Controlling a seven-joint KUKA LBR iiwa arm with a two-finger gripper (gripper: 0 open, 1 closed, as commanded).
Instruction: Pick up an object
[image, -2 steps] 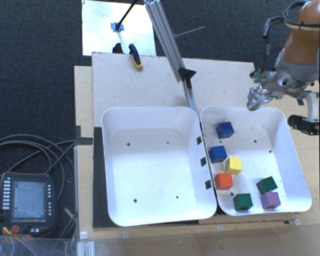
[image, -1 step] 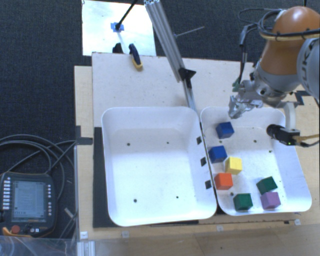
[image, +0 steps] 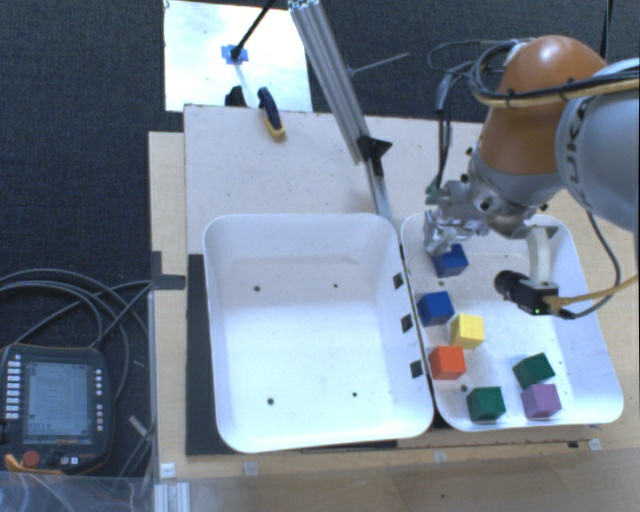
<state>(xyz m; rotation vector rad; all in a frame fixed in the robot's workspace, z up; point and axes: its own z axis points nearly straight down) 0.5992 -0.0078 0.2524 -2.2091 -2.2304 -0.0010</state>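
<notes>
Right bin (image: 590, 330): seven small cubes, namely two blue, yellow (image: 467, 330), orange (image: 447, 362), two green, purple (image: 541, 400). The upper blue cube (image: 452, 261) lies at the bin's far end, directly under the tool (image: 442, 243), whose finger state I cannot tell. The cube looks light, rigid and smooth-faced, best taken across two opposite flat sides; no labels or writing legible.

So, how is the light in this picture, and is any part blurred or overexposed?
Camera view: even, bright light; the floor of the left white bin is washed out nearly to pure white; soft shadows fall beside the small coloured cubes, such as the yellow cube; the grey and orange arm looks slightly soft, the cubes sharp.
</notes>
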